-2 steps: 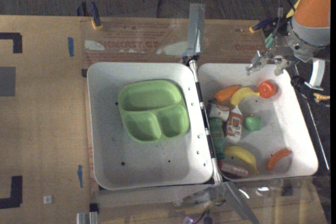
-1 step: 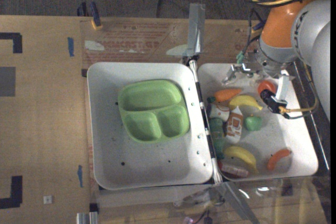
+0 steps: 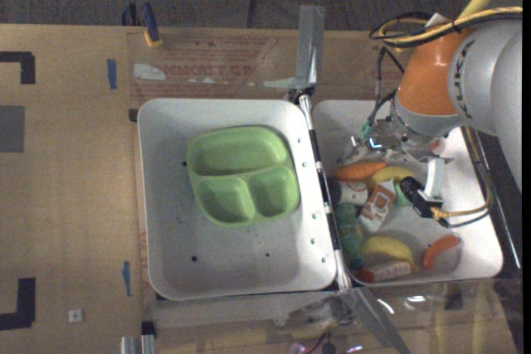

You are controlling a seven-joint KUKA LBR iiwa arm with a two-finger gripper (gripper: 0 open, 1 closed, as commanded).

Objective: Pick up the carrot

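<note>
The carrot [image 3: 361, 172] lies in the right bin [image 3: 485, 249], close to that bin's left wall and toward its far side, stretched roughly crosswise with its thicker orange end pointing right. The hand [image 3: 388, 147] sits just above and slightly to the right of it in the camera view, hanging under the arm's orange band [image 3: 427, 83] and the grey wrist; its metal parts crowd together so that I cannot tell how far it is spread or whether it has hold of anything, and the carrot appears to lie on the bin's contents just beside it rather than raised. Touching the carrot's right end is a yellow banana-shaped toy [image 3: 397, 175], and just below the carrot is a small white and orange carton [image 3: 378, 206]. Nearer the camera lie a second yellow banana [image 3: 387, 248], a green item [image 3: 348, 232] against the left wall, a red and white packet [image 3: 386, 270] and an orange-red sausage-shaped piece [image 3: 440, 251] near the bin's right front corner. A black cable end [image 3: 417, 199] trails from the wrist over the items. The left bin [image 3: 166, 261] holds a green divided tray [image 3: 243, 174] with three compartments, well apart from the carrot. Both bins rest on the tan worktop [image 3: 66, 178].
</note>
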